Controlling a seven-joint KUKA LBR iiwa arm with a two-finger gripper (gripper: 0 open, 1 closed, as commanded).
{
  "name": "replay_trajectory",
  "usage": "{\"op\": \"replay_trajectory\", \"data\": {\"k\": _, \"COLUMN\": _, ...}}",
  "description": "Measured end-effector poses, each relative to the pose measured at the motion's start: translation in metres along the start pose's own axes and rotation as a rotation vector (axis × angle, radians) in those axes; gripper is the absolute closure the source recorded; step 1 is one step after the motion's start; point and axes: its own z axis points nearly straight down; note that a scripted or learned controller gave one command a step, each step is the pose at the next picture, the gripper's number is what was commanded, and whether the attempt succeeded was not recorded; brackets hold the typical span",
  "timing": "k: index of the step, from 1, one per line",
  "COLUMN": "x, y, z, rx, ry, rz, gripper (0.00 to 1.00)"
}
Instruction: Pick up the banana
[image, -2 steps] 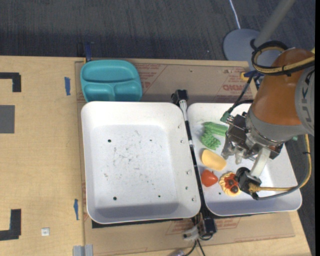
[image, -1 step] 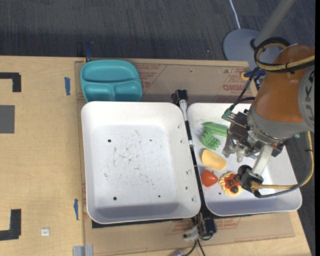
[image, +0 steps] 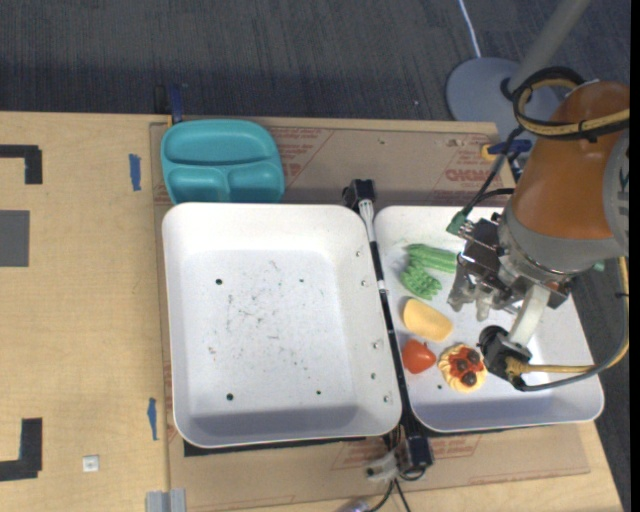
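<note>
One gripper above right bin (beside banana).

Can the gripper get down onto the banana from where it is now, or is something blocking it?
Probably yes. The banana lies in the right bin with its top uncovered, and the gripper hangs just to its right. The red toy and green toy sit close on two sides, so the fingers could bump them.

The arm runs off the right edge of the frame and covers the upper right part of the right bin. The gripper is a dark tangle there; its fingers cannot be made out. No banana can be told apart among the small items.
</note>
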Motion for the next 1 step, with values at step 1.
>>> {"op": "replay_trajectory", "data": {"k": 1, "x": 0.0004, "y": 0.0004, "z": -0.0098, "rx": -0.001, "ry": -0.001, "rz": -0.001, "gripper": 1.00}}
